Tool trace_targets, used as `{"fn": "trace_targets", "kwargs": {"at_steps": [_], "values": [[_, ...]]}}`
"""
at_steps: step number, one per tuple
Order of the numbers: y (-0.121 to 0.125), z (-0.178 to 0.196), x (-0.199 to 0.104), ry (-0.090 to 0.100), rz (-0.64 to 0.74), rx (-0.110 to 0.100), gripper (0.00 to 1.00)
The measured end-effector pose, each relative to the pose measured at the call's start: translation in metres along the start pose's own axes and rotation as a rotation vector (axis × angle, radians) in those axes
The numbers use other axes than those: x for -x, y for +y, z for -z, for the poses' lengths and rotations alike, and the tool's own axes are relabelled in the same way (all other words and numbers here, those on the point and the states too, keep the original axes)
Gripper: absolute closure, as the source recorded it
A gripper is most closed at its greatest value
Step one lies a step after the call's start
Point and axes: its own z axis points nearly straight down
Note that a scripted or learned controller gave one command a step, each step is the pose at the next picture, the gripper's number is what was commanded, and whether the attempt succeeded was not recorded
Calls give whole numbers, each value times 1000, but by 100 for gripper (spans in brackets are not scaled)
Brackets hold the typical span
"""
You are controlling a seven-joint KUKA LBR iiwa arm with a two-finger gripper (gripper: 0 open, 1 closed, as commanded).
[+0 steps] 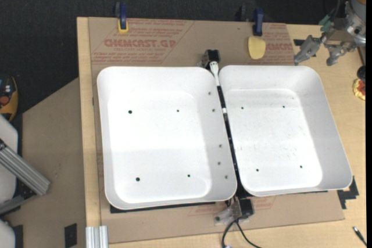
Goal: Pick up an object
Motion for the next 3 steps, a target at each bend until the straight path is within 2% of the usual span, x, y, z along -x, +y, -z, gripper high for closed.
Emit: {"fn": "trace_targets", "kwargs": {"at_steps": [1,2,3], "values": [[1,11,0,-1,1,3,100],[13,-13,-47,1,1,-3,100],[5,47,-99,0,3,4,100]]}}
